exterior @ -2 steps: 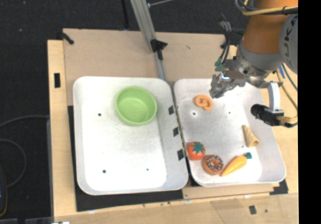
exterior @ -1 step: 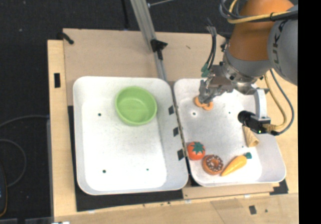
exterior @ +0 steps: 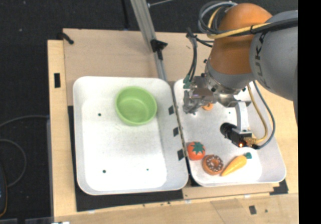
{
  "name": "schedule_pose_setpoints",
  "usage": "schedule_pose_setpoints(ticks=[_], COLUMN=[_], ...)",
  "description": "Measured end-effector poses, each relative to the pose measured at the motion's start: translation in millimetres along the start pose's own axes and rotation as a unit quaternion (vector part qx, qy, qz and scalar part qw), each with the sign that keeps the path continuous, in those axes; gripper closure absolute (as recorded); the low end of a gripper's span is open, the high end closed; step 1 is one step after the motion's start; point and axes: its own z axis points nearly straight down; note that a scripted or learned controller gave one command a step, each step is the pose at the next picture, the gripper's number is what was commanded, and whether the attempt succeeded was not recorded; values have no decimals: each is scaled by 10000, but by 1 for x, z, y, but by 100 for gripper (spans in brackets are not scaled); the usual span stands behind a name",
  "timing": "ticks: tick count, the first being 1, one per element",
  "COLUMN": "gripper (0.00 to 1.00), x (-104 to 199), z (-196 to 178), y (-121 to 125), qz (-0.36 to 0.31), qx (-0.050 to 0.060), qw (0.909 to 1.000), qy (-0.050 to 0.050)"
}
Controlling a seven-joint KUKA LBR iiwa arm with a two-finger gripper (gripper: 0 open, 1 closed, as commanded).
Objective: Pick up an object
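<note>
The arm (exterior: 261,42) reaches in from the right and hangs over the far left corner of the right bin (exterior: 271,168), its gripper (exterior: 193,101) pointing down close to the strip where the two bins meet. Something orange-pink (exterior: 207,106) peeks out just beside the gripper's tip, but whether it sits between the tips or simply lies on the bin floor next to them is too small and too shadowed to say, so I cannot tell if the pincer is apart, together, or clamped on anything. The likely candidates for picking lie along the near edge of that same bin, well apart from the gripper: a small red tomato (exterior: 195,150) with a green top at the near left corner, a round brown doughnut (exterior: 212,163) with pale speckles just to its right, and an orange carrot (exterior: 234,164) with a green tip lying at a slant beside the doughnut, close enough that they may touch. They look like toy food, smooth and probably light. Clustered against the rim, they leave little room on that side, which could make a clean approach awkward. The left bin (exterior: 90,168) holds a light green bowl (exterior: 136,106), upright, in its far half
</note>
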Motion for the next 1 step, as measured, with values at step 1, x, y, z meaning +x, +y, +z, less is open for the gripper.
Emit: schedule_pose_setpoints(ticks=[1], gripper=[100], x=[49], z=[-4], y=[-11], qz=[-15], qx=[-3], qw=[10000], qy=[14])
